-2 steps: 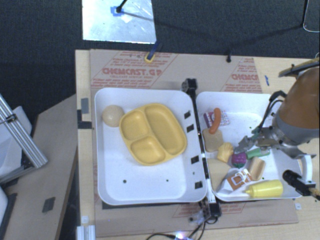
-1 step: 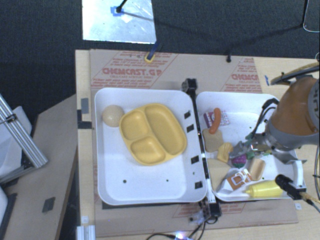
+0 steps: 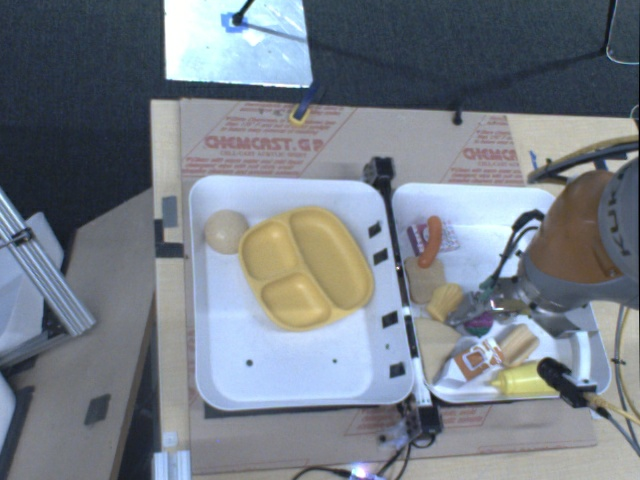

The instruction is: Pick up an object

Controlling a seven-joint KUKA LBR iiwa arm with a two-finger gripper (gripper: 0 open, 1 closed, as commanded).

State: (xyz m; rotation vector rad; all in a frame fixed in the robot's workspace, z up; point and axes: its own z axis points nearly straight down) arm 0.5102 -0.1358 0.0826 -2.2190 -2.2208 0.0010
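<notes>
The arm comes in from the right and its gripper [image 3: 478, 311] is low in the right bin [image 3: 470, 200], down among the toy food; I cannot tell how the gripper is set, because it is small and dark and mixed up with the things under it

The things to pick from are all close by: a yellow chunk [image 3: 446, 300] is just beside the gripper on the left, a purple bit [image 3: 481, 321] is right under it, a hot dog [image 3: 431, 241] lies higher up, a tan bread piece [image 3: 517, 343] is near the front, with a small red and white packet [image 3: 478, 359] and a yellow mustard bottle [image 3: 521, 378] by the front wall

To do this step well, I think the gripper should go for one thing, not two; the yellow chunk looks like the nearest; it should come straight down over the middle, squeeze softly, then lift slowly so nothing else gets bumped

The left bin [image 3: 300, 383] holds a yellow divided plate [image 3: 300, 265] and a pale ball [image 3: 227, 230]; both bins sit on the counter [image 3: 260, 138]
</notes>
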